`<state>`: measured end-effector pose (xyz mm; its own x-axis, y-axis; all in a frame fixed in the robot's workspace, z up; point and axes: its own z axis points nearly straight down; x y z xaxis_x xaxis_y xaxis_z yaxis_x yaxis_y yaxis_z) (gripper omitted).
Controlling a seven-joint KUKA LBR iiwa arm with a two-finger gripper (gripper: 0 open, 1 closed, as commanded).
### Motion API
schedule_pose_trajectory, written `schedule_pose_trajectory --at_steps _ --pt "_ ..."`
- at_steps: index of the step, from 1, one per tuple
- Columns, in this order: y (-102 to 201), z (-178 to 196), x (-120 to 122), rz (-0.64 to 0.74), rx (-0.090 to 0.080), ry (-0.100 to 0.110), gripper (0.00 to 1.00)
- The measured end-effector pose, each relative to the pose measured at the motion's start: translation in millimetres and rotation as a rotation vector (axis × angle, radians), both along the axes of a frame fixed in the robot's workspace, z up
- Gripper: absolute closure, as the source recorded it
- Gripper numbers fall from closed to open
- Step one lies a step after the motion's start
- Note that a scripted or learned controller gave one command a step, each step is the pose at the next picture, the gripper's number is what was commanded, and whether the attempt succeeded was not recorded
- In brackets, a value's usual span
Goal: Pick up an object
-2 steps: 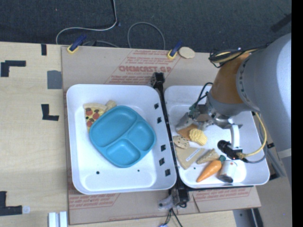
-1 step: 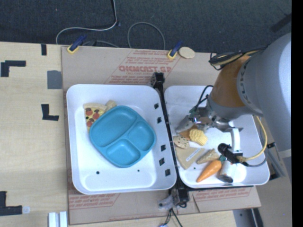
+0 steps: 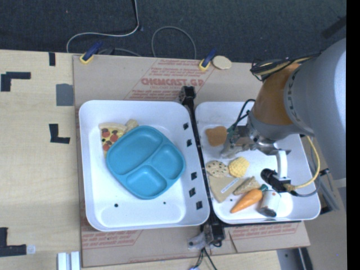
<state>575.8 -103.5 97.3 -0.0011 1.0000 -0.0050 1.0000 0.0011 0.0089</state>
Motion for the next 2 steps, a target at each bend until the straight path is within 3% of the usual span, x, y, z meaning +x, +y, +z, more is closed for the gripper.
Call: schedule_pose_trajectory --at_steps 1,2 --pt "0 -1 0 0.000 0.000 0.001 0.00" --pt "7 -5 78 0.003 0.004 0.004 0.00"
